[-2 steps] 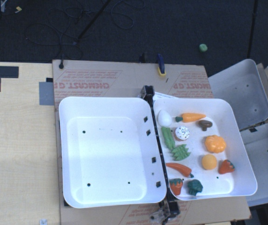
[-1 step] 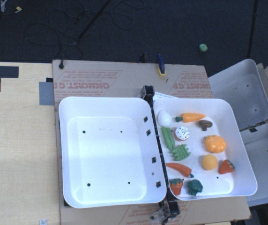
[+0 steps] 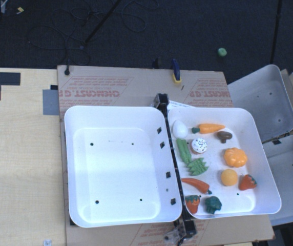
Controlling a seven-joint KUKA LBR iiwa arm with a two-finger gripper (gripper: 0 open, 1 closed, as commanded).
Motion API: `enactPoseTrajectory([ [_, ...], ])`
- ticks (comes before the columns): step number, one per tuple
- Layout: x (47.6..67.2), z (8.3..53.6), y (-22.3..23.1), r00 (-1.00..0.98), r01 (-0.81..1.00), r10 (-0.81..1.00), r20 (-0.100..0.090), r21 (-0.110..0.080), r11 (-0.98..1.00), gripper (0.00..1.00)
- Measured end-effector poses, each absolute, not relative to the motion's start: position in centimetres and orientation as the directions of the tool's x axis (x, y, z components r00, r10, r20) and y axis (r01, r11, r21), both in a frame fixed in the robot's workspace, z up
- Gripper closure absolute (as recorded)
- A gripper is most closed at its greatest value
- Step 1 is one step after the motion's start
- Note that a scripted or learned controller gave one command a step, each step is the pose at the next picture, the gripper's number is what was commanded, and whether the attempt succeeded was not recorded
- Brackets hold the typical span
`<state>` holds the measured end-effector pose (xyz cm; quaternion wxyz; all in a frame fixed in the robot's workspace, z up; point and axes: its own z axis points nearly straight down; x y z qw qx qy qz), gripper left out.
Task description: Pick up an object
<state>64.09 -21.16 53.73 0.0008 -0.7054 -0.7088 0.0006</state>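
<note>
Two shallow white bins sit side by side on a brown cardboard sheet (image 3: pixel 136 88) laid over the bench. The left bin (image 3: pixel 80 163) has a bare white floor with a few small dark holes. The right bin (image 3: pixel 262 152) holds a scatter of toy food. A white egg (image 3: pixel 180 129) lies near the divider, with an orange carrot (image 3: pixel 210 128) just beside it and a brown mushroom (image 3: pixel 224 135) further right. Below them lie a round white cupcake with sprinkles (image 3: pixel 200 146), a green pea pod (image 3: pixel 183 150) and a leafy green piece (image 3: pixel 198 165). An orange pumpkin-like piece (image 3: pixel 235 157), a small orange fruit (image 3: pixel 229 177) and a red strawberry (image 3: pixel 247 182) sit toward the right. A red chili (image 3: pixel 195 184), a small red-orange vegetable with a green top (image 3: pixel 192 203) and a dark green broccoli (image 3: pixel 213 204) lie near the front. How the end effector stands cannot be told here.
</note>
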Motion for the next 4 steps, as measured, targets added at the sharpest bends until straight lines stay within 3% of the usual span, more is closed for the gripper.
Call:
enactPoseTrajectory([
  [3, 63.0, 53.7, -21.1, -0.003, 1.000, 1.000, 0.002, -0.005, 0.003, 1.00],
  [4, 61.8, 53.8, -21.2, 0.000, 1.000, 1.000, 0.002, -0.004, 0.000, 1.00],
])
